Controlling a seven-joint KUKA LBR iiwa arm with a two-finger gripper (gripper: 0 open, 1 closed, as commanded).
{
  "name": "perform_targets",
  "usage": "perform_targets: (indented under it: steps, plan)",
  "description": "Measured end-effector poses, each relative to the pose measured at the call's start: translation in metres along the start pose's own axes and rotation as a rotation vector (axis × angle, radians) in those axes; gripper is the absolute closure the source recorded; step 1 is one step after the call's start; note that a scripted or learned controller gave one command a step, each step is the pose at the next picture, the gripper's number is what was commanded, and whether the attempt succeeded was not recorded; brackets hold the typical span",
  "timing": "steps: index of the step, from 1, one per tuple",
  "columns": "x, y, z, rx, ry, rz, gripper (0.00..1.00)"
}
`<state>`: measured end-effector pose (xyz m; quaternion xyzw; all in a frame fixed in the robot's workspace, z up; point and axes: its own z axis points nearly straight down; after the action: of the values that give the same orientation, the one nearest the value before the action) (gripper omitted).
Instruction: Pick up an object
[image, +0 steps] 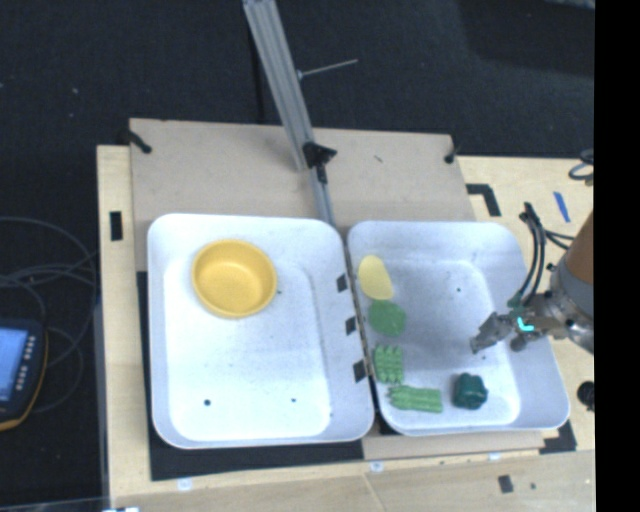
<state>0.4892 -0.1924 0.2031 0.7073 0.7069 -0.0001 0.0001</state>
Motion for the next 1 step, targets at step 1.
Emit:
perform_targets:
  steps: [1]
  plan:
    - [0.0000, 0.0000, 0.0000, 0.000, 0.000, 0.000, 0.00]
